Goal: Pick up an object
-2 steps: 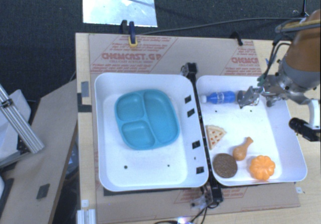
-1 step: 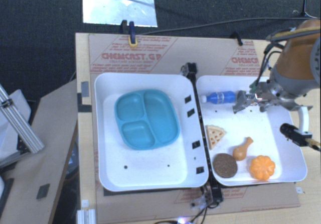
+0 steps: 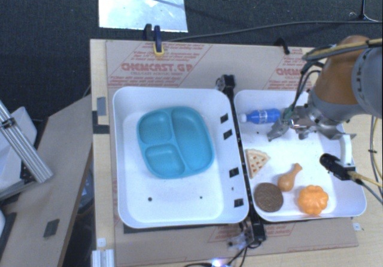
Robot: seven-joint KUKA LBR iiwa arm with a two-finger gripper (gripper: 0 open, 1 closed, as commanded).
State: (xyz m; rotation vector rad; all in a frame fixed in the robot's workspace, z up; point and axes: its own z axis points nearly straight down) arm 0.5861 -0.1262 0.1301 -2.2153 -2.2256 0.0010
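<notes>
The right bin [image 3: 359,200] holds several items. A blue-capped water bottle [image 3: 261,117] lies on its side near the back left corner. Further forward are a pizza slice [image 3: 257,161], a tan chicken drumstick [image 3: 289,177], a round brown patty [image 3: 268,197] and an orange pumpkin [image 3: 313,199]. My gripper [image 3: 286,126] hangs low over the back of this bin, just right of the bottle's base and very close to it. Nothing visible is lifted off the bin floor.
The left bin [image 3: 128,200] contains a blue divided plate [image 3: 175,141]. A black divider with clips [image 3: 234,140] runs between the bins. A black fitting [image 3: 335,166] sits by the right bin's right wall, and cables trail behind the arm [image 3: 344,83].
</notes>
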